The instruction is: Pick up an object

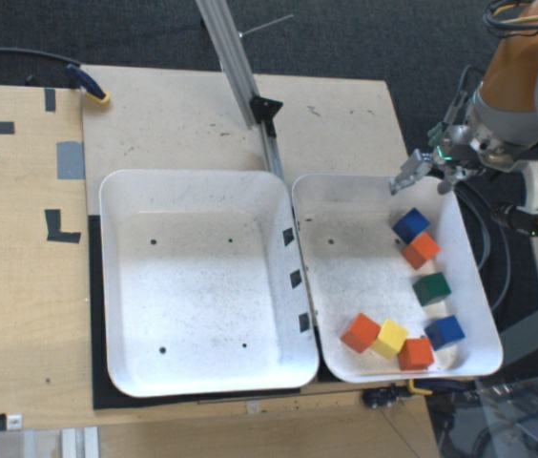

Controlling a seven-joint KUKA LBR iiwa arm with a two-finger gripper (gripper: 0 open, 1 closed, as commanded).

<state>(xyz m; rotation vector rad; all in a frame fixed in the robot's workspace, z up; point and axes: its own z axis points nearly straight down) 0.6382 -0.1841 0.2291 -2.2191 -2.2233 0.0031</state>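
The arm [512,74] reaches in from the right, orange band uppermost, its gripper [424,172] angled down-left, fingers spread, nothing between them.

Speckled matt white bins [193,284], wooden bench [11,256]

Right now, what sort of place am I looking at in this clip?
Probably a robotics lab bench for pick tests: two white bins, small coloured blocks in the right one, and the arm's hand at its far rim.
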